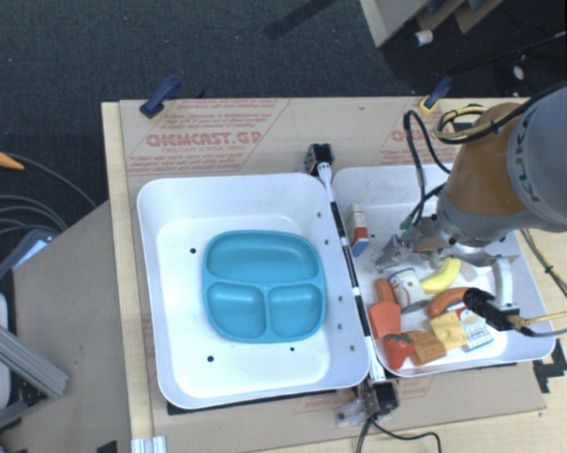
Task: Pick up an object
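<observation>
The gripper (417, 244) hangs low in the right bin (380, 184), just above the toy food; its fingers' state cannot be told (too blurred). A banana (442, 277) lies beside it, and a blue 3-compartment tray (264, 285) sits in the left bin (164, 273).

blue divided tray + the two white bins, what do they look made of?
Blue divided tray: probably moulded plastic, matte to satin; uniform colour, rounded compartment edges, soft sheen.
Left white bin and right white bin: likely thin formed plastic, smooth, slightly glossy; rounded corners and rolled rims. Can't rule out coated metal.
</observation>
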Robot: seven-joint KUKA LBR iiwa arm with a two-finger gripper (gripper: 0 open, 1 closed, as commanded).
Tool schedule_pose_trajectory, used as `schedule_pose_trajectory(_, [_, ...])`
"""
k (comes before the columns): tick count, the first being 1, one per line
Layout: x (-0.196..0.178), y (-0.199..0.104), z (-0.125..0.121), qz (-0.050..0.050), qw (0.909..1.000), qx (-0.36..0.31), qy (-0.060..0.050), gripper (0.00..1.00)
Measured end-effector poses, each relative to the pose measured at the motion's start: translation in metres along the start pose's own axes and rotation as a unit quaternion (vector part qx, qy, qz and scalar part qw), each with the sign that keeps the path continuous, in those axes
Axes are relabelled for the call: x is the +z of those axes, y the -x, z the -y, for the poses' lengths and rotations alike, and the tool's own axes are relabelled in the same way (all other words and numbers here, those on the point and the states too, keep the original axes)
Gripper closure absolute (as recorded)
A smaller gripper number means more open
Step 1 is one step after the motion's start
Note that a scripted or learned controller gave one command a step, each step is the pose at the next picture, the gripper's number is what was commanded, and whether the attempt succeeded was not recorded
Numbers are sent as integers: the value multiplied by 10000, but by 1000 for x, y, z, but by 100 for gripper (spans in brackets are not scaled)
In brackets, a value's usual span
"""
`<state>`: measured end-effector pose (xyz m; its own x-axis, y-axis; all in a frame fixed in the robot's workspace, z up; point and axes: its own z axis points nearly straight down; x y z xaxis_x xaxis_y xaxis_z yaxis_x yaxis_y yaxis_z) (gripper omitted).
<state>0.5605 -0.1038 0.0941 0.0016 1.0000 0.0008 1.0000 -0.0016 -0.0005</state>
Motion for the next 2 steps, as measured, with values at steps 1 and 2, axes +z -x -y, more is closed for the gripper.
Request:
schedule_pose_trajectory(1, [10,4,37,-1,10000,-4,-7,0])
schedule_pose_trajectory(2, [0,4,37,1,10000,-3,1,100])
